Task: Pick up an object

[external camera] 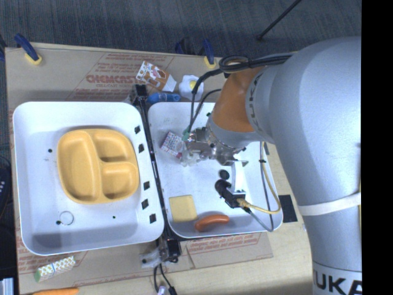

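The grey arm with its orange band (236,106) reaches down into the right bin (264,217). Its gripper (191,147) is low over the bin's upper left part, right beside a small crinkled pink-and-grey packet (171,142). Whether the packet is touched is unclear. A pale yellow square block (182,208) lies near the bin's front wall. An orange-red sausage (212,221) lies just right of it at the front edge. Both are well clear of the gripper.
The left bin (31,226) holds a yellow divided plate (98,163). Behind the bins lie a patterned box (150,74) and a blue and a white item (175,94). A black cable connector (226,189) hangs beside the wrist.
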